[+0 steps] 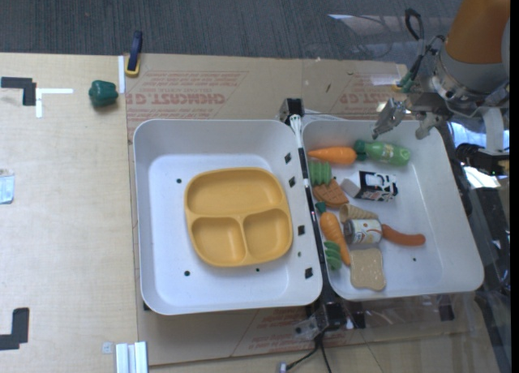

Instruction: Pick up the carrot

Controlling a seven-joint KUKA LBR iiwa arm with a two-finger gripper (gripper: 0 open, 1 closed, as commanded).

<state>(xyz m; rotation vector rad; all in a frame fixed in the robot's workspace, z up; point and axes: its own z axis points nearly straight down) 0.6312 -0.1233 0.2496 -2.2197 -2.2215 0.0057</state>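
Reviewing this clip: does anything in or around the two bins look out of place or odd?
One thing stands out: a small green object lies alone on the bench, left of and beyond the left bin, far from the other items crowded in the right bin. The yellow tray sits slightly askew.

The right bin (454,225) keeps open white floor along its right side and front right corner, while its left side is crowded: a carrot (332,154) lies touching a green bottle (385,151) near the back. Below them a small black-and-white carton (375,186), a can (362,232), a second carrot (333,237) and a bread slice (367,269) sit packed close. In the left bin (154,225), a yellow divided plate (238,216) fills the middle, leaving bare margin around it.
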